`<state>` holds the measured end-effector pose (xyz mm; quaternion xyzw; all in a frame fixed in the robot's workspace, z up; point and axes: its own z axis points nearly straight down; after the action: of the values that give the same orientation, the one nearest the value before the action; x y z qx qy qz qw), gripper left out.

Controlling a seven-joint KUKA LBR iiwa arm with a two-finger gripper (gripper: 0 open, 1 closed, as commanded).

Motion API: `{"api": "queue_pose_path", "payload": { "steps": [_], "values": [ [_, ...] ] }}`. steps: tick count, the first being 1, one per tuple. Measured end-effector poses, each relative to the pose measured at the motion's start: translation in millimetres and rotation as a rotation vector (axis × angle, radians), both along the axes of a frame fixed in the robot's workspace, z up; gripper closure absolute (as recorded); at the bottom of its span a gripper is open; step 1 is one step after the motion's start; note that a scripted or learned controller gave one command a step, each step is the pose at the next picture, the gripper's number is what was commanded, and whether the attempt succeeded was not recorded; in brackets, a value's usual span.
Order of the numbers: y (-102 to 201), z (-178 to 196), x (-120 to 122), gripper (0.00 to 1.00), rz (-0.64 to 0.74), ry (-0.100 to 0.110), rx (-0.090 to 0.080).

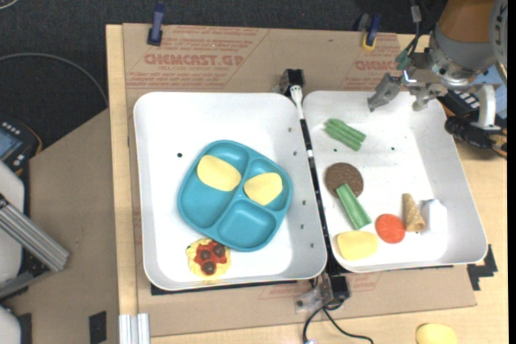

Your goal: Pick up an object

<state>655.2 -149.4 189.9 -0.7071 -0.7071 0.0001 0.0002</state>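
My gripper [401, 94] hangs over the far edge of the right bin [451, 173], its two fingers spread apart with nothing between them. Below it in that bin lie a green bean-like piece [345, 134], a brown round patty [343, 176], a green stick [352, 206], a yellow block [355, 244], a red tomato-like piece [390, 228], a tan cone [413, 211] and a small white piece [434, 213]. The nearest object, the green bean piece, lies down and to the left of the fingers.
The left bin [157, 173] holds a blue divided plate [233, 195] with two yellow pieces [216, 172] in it, and a small pizza-like piece [208, 256] at the near edge. A black divider [303, 133] runs between the bins. Clamps stand at the board's far edge.
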Motion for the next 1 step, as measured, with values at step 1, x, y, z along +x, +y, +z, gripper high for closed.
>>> {"api": "queue_pose_path", "payload": {
  "steps": [1],
  "values": [
    [-4.7,127.6,-54.7,0.00,-0.002,-0.010,-0.003]
  ]
}}
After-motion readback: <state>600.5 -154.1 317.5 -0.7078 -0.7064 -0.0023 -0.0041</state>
